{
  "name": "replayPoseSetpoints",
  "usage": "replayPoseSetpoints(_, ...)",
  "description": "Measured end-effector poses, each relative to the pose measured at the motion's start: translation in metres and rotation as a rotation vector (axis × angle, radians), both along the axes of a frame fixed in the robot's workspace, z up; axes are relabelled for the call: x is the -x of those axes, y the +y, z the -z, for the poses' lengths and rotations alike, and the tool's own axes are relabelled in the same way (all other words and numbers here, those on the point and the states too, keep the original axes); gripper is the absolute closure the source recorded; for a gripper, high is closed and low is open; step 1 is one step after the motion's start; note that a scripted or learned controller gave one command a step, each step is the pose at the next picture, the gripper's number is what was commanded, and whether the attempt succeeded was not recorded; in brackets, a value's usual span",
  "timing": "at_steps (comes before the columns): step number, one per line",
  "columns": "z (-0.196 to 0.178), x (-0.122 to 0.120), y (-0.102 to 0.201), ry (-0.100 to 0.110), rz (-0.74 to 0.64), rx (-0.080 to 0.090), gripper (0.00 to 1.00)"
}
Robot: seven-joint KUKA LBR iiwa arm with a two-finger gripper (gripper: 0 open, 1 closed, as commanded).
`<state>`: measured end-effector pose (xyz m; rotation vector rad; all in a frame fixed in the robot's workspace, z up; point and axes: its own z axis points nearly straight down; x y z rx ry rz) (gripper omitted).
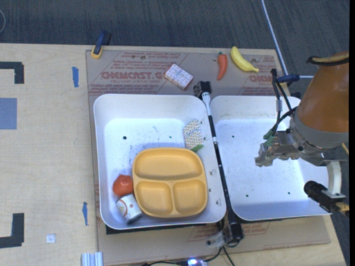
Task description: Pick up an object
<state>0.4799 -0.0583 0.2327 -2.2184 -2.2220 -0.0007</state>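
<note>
A pale wooden bench [44, 159] is seen against dark grey carpet [166, 10], blue tape marks being stuck to it. On a brown board [138, 71], two white bins are set. In the left bin [111, 121], a yellow divided tray [169, 182] is laid; a red ball [122, 185] is tucked just beside it. Over the right bin [244, 193] the gripper [265, 158] is hung, its state not discernible.

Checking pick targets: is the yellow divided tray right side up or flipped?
Right side up: the yellow divided plastic tray shows its three compartments facing upward, lying flat in the left white bin.
</note>
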Motion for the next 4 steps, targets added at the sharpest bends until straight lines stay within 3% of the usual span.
replayPoseSetpoints(1,0.010,0.000,0.048,-0.001,0.000,0.000,1.00)
replayPoseSetpoints(2,0.010,0.000,0.047,-0.002,0.001,0.001,0.00)
replayPoseSetpoints(3,0.048,-0.007,-0.012,0.001,0.004,0.001,0.00)
replayPoseSetpoints(4,0.145,-0.055,-0.064,-0.003,0.002,0.002,0.00)
